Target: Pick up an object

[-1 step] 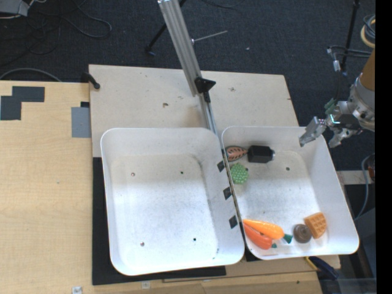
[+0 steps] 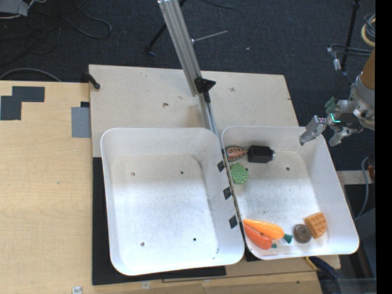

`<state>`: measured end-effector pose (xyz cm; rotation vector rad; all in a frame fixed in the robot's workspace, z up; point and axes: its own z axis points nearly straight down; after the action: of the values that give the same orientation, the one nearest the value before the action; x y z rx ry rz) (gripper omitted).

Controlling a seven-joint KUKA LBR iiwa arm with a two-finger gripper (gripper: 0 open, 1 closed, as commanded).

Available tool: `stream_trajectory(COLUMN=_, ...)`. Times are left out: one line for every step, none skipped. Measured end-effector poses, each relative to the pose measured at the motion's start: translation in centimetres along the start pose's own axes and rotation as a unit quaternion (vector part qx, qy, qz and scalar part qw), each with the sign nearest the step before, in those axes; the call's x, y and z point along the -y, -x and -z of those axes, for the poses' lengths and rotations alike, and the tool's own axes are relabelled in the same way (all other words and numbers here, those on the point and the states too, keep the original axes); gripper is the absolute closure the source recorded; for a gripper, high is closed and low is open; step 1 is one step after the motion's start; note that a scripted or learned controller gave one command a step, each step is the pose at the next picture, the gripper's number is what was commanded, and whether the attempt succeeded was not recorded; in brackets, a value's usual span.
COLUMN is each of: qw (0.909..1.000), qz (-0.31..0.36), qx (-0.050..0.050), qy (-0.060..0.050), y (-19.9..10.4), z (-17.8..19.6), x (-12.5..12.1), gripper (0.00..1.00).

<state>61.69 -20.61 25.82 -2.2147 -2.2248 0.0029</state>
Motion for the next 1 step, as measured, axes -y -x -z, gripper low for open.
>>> stream_trajectory(qw=1.0, qz=-0.002, qx=-0.001, qy=-0.003, y=-0.49, z=-6.07, x=0.81, gripper=0.0)
